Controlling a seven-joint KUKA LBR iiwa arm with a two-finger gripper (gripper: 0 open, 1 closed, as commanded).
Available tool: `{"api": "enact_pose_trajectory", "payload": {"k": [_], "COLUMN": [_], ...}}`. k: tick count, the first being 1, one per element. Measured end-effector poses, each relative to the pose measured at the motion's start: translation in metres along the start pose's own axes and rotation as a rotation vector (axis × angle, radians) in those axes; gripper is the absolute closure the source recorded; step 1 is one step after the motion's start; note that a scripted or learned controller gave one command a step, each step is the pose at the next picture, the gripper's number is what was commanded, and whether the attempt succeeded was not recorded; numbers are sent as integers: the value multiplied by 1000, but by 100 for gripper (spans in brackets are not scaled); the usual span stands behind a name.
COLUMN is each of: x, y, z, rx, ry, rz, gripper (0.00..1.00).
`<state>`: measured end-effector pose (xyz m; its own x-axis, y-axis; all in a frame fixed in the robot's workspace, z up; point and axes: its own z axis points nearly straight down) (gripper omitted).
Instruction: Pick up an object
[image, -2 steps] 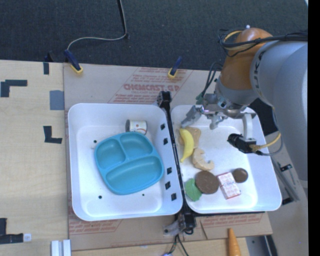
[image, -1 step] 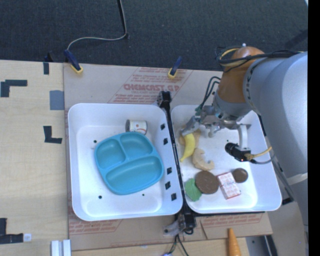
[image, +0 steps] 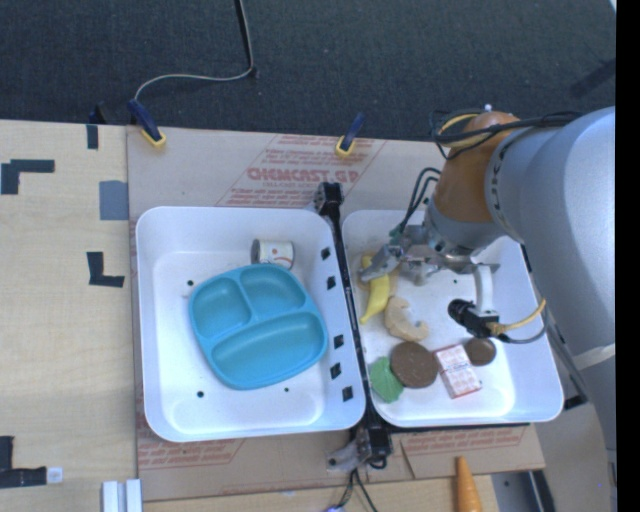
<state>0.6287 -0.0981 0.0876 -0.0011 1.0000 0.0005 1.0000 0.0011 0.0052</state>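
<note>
From above, my arm (image: 560, 210) comes in from the right, grey, with the orange band (image: 465, 185) over the right bin (image: 530, 390). My gripper (image: 400, 258) is down in the upper left part of that bin, close to the divider between the two bins. Its metal parts sit just above the top end of the banana (image: 377, 297). I cannot tell how the gripper is set; the wrist and cables crowd that spot. I see nothing held in it.

The banana lies along the left side of the right bin, yellow and slightly curved. Just right of it is a pale beige lump (image: 405, 320), touching or nearly touching the banana's lower half. Below that sits a brown disc (image: 413, 365), and at its left edge a green piece (image: 384, 381), near the bin's lower left corner. Right of the disc lies a small red-and-white box (image: 458, 371), tilted, and just above the box a small brown round thing (image: 481, 351). A black fitting with a yellow cable (image: 475, 317) hangs over the bin's right half.

The left bin (image: 160, 330) holds a blue tray (image: 258, 325) with three compartments, set at a slant. Just above the tray lies a small white cup (image: 272, 252) on its side.
</note>
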Motion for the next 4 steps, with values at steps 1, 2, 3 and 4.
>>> {"api": "enact_pose_trajectory", "payload": {"k": [1,2,3,4], "x": [0,4,3,3], "y": [41,41,41,41], "z": [1,1,1,1], "rx": [0,0,1,0], "ry": [0,-2,-2,-1], "rz": [-1,1,0,-1], "gripper": [0,0,0,0]}}
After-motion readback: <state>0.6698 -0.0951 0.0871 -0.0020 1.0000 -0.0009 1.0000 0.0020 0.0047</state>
